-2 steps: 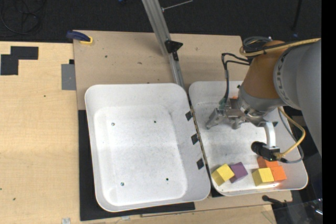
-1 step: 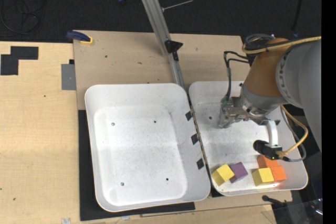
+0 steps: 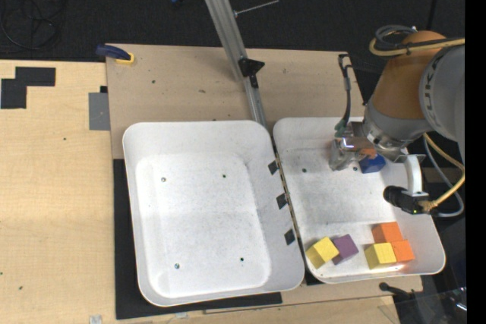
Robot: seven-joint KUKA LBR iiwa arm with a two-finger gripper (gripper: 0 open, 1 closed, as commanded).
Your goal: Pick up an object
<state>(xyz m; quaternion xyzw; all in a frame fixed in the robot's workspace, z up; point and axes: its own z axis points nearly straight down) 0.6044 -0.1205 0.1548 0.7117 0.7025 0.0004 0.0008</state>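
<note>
Blue, a small block is seen under the gripper in the right bin. Its direction and the grip cannot be told.

- We see a yellow block and a purple block touching, at the near edge of the right bin.
- Right of them, a second yellow block sits against two orange blocks.
- We see a blue object farther back, partly hidden.
</note>
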